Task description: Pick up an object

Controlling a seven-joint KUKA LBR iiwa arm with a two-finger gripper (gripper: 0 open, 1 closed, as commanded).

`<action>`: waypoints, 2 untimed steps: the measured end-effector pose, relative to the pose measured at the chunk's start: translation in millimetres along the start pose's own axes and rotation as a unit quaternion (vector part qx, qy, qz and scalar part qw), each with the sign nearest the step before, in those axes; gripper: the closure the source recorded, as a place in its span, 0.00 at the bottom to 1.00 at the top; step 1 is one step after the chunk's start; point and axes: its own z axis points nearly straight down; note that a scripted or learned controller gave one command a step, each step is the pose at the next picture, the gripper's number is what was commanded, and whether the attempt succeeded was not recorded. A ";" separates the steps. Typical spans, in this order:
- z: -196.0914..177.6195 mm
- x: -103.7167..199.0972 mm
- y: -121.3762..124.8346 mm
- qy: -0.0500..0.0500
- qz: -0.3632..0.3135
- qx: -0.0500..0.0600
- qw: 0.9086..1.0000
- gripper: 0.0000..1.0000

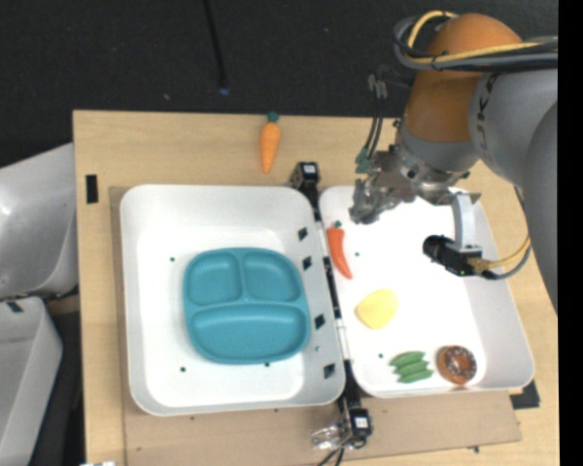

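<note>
Bench [97, 153] of pale wood bears two shallow white bins side by side. The left bin [146, 260] holds a teal divided plate [245, 304] lying flat near its middle. The right bin [486, 318] holds a red chili pepper [338, 250] along its left wall, a yellow chip-shaped piece [376, 309] near the middle, and a green pea pod [409, 364] beside a brown doughnut [457, 362] at the near edge. A toy carrot [269, 142] lies on the bare bench behind the left bin. The gripper [366, 205] hangs over the far left corner of the right bin, just above the red chili pepper; whether its fingers are spread or closed cannot be told, and nothing is seen between them.
</note>
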 end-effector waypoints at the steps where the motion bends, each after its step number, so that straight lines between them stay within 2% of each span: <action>1: -1.9 47.6 3.3 0.000 0.000 0.000 1.000 1.00; 2: -10.9 98.9 24.1 0.001 -0.001 0.000 1.000 1.00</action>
